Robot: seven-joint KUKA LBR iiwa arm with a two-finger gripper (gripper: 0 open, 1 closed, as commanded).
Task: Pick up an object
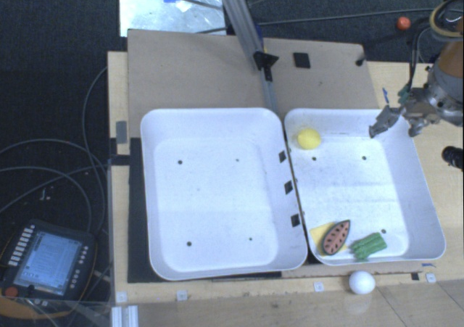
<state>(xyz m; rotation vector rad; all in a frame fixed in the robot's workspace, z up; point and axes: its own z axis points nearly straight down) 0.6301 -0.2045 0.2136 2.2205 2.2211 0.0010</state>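
**Empty gripper at the bin's far corner, every target well away**

The gripper hangs at the right bin's far right corner, its two fingers spread apart with nothing between them. It sits right over the rim there, so a straight descent risks striking the wall instead of reaching the floor.

The nearest candidate is the yellow ball, near the far left corner of that bin, close to the divider; being round, it likely rolls away if the fingers close off-centre. At the near edge lie a reddish seeded slice over a yellow piece, with a green object just beside: crowding there may yield a double or glancing grasp. The white ball rests on the desk outside the bins. The left bin holds no candidates.
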